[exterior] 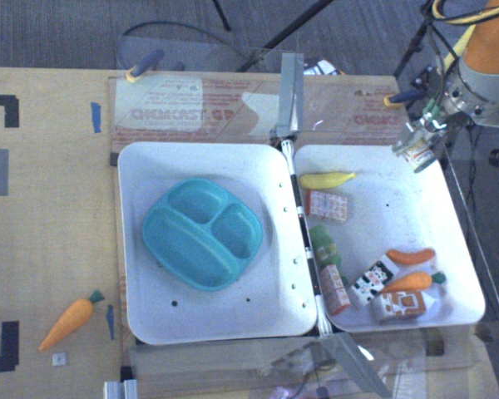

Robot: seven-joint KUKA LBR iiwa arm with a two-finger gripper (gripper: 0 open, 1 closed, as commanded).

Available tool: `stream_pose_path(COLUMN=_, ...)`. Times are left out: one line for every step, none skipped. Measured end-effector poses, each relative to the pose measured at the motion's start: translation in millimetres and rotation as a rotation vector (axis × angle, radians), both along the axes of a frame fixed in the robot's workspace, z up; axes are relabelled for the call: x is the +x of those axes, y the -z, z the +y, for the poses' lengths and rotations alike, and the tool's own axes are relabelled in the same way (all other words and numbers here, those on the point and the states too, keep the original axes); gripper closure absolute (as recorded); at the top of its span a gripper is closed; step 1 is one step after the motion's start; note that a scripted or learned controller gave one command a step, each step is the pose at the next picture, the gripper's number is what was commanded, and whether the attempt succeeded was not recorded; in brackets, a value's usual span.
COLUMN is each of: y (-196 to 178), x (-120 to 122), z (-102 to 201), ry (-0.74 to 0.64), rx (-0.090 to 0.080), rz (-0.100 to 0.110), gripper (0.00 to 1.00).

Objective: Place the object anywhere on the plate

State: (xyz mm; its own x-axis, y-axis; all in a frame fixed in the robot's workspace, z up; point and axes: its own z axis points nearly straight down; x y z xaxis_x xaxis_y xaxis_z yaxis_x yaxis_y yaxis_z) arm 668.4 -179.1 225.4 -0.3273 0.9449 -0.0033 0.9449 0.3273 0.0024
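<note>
Approach step, judging by end effector (417,148) hovering over right bin's far corner, finger state impossible to tell; turquoise compartmented plastic plate (203,233) bare in left bin; next: descending onto yellow toy banana (326,179).

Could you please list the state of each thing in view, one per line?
plate: in the left bin, nothing on it
end effector: above the right bin's far corner
banana: lying flat, right bin
carrot: lying in the right bin
second carrot: lying on the bench, outside the bins
</note>
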Motion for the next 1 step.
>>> stream_pose_path(y=8.8, x=-0.7, z=62.5, ry=-0.344, rx=0.002, rz=0.001, gripper=1.0)
